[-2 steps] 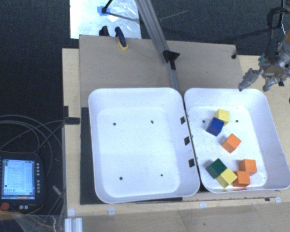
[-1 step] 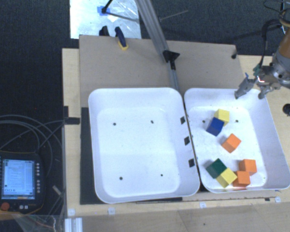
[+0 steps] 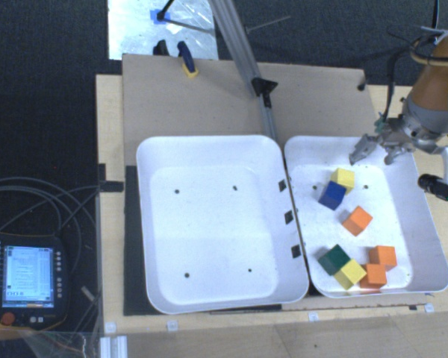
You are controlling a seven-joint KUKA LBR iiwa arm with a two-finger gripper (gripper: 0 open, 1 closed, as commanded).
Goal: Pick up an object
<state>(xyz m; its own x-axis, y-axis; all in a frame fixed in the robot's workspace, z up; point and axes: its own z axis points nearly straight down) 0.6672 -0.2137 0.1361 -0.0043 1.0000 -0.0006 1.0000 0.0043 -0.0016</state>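
overhead, arm (image 3: 433, 88) bent down at right bin's (image 3: 425, 222) far edge, gripper (image 3: 378, 149) fingers spread, holding nothing

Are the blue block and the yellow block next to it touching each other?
Touching. The camera view shows the blue block pressed against the yellow block, no white gap between.

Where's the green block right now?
The green block sits in the right bin, near its front-left corner, touching a yellow block on its right, with two orange blocks just beyond.
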